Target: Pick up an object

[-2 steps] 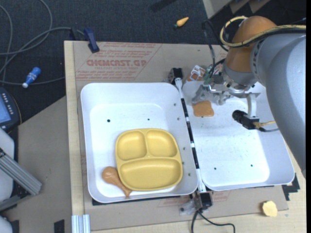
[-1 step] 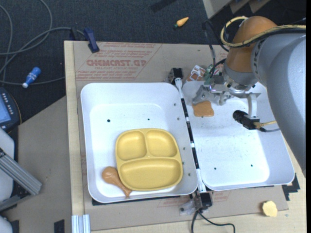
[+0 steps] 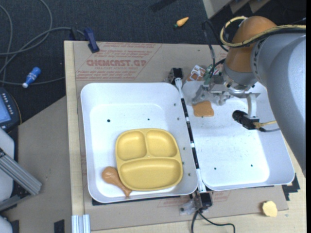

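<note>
Two white bins (image 3: 92, 130) lie mid-frame; the left holds one yellow plate (image 3: 148, 159) and one drumstick (image 3: 114, 177). The claw (image 3: 209, 98), upper right, touches one orange piece (image 3: 203, 109); its grip is unclear.

We see the grey arm (image 3: 284, 67) entering from 3 o'clock, its orange band (image 3: 248, 42) above the wrist. The gripper (image 3: 209, 97) points toward 8 o'clock, low over the bench.

The grey arm's gripper (image 3: 210, 97) is hovering over a flat orange-brown piece (image 3: 203, 109) in the right white bin (image 3: 243, 164), while a yellow divided plate (image 3: 147, 158) is lying in the left white bin (image 3: 97, 130).
</note>
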You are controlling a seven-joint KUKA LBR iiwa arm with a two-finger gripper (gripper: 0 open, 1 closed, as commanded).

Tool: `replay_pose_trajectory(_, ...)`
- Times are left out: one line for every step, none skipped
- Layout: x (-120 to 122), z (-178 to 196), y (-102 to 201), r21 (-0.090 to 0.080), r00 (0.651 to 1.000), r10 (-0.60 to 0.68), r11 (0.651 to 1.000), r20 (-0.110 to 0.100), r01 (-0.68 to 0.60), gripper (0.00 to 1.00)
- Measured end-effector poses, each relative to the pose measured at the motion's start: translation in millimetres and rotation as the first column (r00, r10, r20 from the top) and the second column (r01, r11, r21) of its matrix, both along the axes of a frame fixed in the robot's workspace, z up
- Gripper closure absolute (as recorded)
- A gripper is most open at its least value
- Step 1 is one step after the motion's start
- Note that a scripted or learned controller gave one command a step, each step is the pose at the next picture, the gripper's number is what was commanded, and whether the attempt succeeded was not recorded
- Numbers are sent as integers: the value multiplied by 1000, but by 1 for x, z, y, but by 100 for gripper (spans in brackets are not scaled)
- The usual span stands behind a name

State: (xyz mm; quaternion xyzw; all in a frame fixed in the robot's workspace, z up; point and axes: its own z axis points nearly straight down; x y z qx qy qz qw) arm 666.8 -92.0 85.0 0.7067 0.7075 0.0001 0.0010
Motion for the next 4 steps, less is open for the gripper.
replay_pose_trajectory(0,0,-4,-1,1000,-1,1000,0,1,0)
replay_pose_trajectory(-8,0,-6,0,1000,-1,1000,-3,1,0)
replay_pose_trajectory(0,0,1,1,1000,0,1000,1,0,0)
replay_pose_trajectory(-3,0,-9,0,1000,-2,1000,-2,2,0)
